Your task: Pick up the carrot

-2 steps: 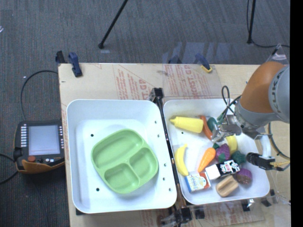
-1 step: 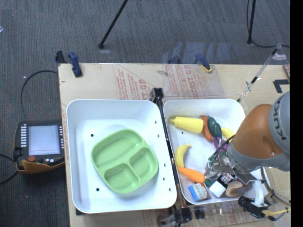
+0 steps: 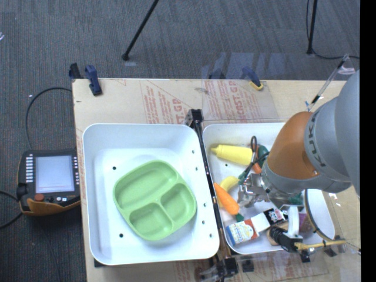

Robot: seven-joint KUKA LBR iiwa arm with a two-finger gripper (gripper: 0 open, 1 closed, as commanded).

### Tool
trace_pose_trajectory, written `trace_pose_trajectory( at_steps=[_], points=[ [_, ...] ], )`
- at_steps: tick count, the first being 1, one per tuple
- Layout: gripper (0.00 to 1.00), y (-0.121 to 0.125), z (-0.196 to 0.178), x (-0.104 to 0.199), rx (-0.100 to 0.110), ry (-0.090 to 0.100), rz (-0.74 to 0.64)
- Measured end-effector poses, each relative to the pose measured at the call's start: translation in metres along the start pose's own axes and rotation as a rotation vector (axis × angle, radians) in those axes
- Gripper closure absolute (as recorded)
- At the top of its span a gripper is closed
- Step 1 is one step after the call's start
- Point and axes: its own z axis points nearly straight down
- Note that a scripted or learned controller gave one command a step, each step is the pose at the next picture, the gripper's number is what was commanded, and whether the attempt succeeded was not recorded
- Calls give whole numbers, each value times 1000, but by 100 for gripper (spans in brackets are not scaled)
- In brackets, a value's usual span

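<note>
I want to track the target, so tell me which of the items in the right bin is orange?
The carrot, lying by the right bin's left wall. The bottle above it is yellow.

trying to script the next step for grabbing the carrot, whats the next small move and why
Probably a short shift toward the bin's left wall, then down. The carrot lies free in the right bin, close along that wall, below the yellow mustard bottle. The gripper sits just to its right, not over it, with nothing seen held. The small carton lies close below, so the descent needs care.

A robotics lab: teach pendant [image 3: 50, 181], tripod legs [image 3: 144, 25], clamped bench [image 3: 147, 98].
</note>
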Motion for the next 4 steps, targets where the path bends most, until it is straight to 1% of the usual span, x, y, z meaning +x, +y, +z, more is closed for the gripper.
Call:
trace_pose_trajectory(
  at_steps=[3, 4],
  points=[
    [100, -4, -24, -2, 19, 3, 12],
    [0, -4, -24, -3, 18, 0, 14]
  ],
)
